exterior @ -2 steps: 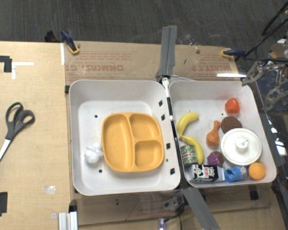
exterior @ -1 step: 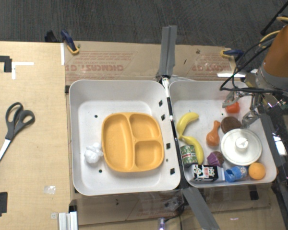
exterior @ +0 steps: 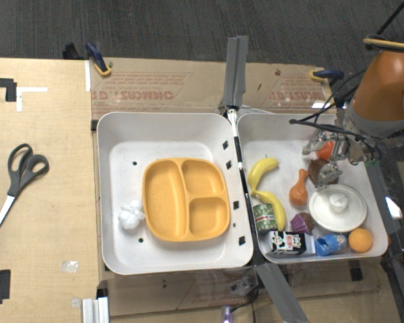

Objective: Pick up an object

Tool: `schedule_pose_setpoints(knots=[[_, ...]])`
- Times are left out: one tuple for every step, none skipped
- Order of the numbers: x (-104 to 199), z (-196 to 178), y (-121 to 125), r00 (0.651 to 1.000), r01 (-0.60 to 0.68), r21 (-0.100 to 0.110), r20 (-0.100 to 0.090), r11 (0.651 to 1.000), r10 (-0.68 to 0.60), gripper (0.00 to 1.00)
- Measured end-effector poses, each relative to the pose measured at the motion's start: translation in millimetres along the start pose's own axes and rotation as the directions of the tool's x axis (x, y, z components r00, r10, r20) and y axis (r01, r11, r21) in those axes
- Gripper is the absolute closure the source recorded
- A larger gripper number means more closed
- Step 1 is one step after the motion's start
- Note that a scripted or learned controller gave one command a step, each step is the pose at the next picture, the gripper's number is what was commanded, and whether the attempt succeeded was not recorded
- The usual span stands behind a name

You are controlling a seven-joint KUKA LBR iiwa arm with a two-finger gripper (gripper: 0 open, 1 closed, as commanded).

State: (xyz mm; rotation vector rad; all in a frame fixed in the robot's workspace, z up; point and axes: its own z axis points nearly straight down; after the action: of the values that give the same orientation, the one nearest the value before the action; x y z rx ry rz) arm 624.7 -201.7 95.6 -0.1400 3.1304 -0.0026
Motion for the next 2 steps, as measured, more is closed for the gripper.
schedule_pose_setpoints(knots=[[1, -1, -11, 0.999, -0.032, 0.001, 0.002, 0.999, 0.032, 0.0], [32, 2, 48, 0.984, -0.179, -0.001, -0.005, 0.984, 0.179, 0.0]])
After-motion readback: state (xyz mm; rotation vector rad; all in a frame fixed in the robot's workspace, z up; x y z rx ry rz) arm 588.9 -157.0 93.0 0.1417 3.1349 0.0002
